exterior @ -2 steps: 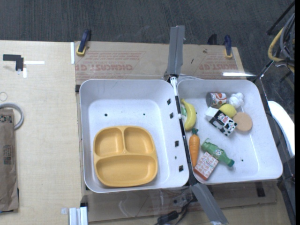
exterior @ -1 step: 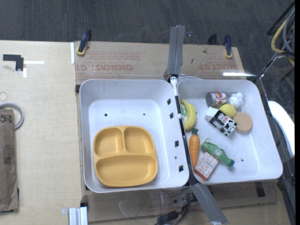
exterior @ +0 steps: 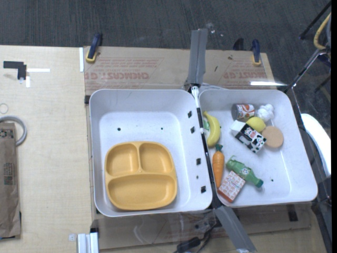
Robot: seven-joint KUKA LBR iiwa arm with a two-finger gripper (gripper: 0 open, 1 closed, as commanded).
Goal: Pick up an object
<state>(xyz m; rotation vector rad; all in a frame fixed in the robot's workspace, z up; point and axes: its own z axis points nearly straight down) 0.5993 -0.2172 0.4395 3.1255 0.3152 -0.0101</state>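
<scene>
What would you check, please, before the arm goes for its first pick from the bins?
1. Targets present: ok. Right bin holds a banana, carrot, green bottle, can and more.
2. Carrot free to grasp: cannot tell; it lies hard against the bin's left wall.
3. Green bottle isolated: not ok; it touches a red packet.
4. Cluster at the back: not ok; lemon, cow-print box and round biscuit crowd together.
5. Left bin: ok; the yellow divided plate lies flat.

Brown paper bag (exterior: pixel 8 178), well left of the white left bin (exterior: pixel 100 141), cut off by frame edge. Small white crumpled object (exterior: pixel 266 111) in right bin: identity unclear. Can label (exterior: pixel 243 111) unreadable.
</scene>
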